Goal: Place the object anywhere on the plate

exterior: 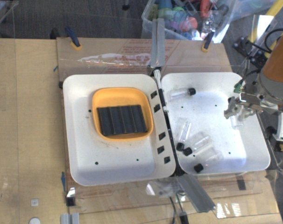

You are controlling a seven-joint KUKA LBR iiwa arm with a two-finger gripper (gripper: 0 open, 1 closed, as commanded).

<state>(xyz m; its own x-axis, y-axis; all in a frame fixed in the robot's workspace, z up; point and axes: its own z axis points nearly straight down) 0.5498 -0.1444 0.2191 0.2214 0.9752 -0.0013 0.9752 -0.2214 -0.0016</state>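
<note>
Gripper [237,112]: hangs over the right side of the right bin, near its far-right corner; whether it is released or clenched cannot be told, and no vial is seen in it.
Bench front: a grey metal bar [194,193] slants under the near edge where the two bins meet.
Right bin [253,157]: shallow and white; holds several clear plastic vials with black caps.
Near vials [197,148]: a loose cluster lies in the near-left part of the right bin, some touching, caps mostly toward the divider.
Far vial [181,93]: lies alone on its side near the far-left corner of the right bin, black cap pointing right, well apart from the cluster.
Left bin [76,139]: shallow and white; holds the plate.
Plate [100,101]: orange, squarish with rounded corners, sits in the middle of the left bin.
Black ribbed block [122,120]: lies flat on the plate, covering most of its floor.
Behind the bins: a clear tub [153,13] of colourful items stands beyond the bench.
</note>
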